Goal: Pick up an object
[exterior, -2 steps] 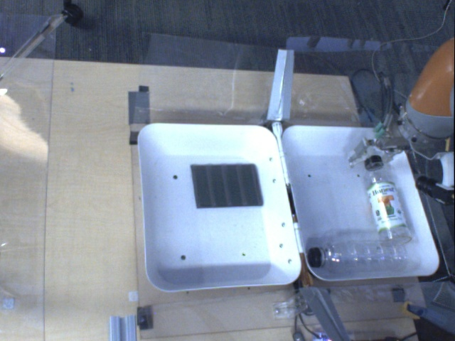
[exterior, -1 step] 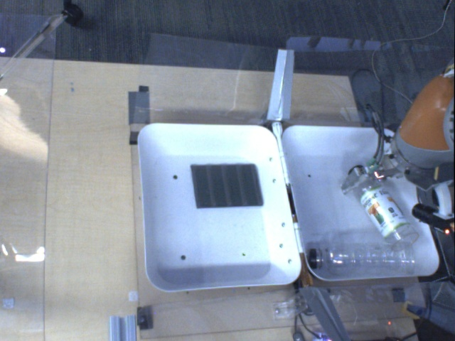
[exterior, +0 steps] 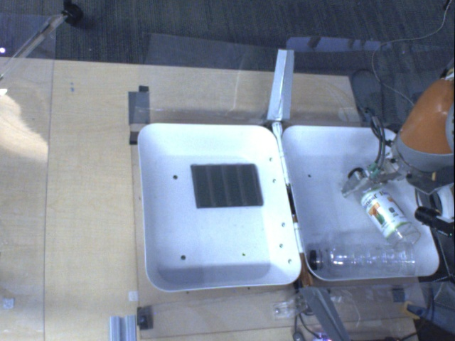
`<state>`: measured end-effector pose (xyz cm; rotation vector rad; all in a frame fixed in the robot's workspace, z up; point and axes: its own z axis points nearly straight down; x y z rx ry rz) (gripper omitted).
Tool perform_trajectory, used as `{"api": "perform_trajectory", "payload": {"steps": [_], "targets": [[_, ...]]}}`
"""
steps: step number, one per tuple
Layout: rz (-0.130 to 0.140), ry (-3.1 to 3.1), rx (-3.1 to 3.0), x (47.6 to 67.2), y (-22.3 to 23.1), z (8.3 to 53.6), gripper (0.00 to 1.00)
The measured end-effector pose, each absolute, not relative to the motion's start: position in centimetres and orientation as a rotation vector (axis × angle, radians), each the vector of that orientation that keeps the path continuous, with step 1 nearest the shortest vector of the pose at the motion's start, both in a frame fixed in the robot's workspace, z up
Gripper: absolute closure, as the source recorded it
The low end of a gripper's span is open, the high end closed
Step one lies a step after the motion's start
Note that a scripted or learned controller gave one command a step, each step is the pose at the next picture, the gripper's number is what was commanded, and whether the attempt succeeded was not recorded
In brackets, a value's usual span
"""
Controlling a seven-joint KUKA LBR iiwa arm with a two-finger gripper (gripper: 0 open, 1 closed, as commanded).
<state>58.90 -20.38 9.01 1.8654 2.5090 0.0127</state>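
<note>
A small bottle point(exterior: 384, 215) with a white, green and orange label is lying tilted in the right bin point(exterior: 320, 162), its neck pointing up-left and its base toward the bin's lower right corner. A larger clear plastic bottle point(exterior: 364, 259) is lying flat on its side along the same bin's near wall, its dark cap pointing left.

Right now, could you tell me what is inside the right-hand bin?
The right bin holds a small labelled bottle and a clear plastic bottle; the arm covers its right edge.
</note>
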Motion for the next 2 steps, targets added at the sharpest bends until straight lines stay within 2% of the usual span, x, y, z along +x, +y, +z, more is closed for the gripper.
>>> {"api": "perform_trajectory", "payload": {"steps": [1, 2], "targets": [[0.022, 2.501, 1.859, 59.3, -20.3, 10.3, 1.00], [0.008, 2.505, 1.884, 62.0, -13.3, 19.1, 1.00]]}}
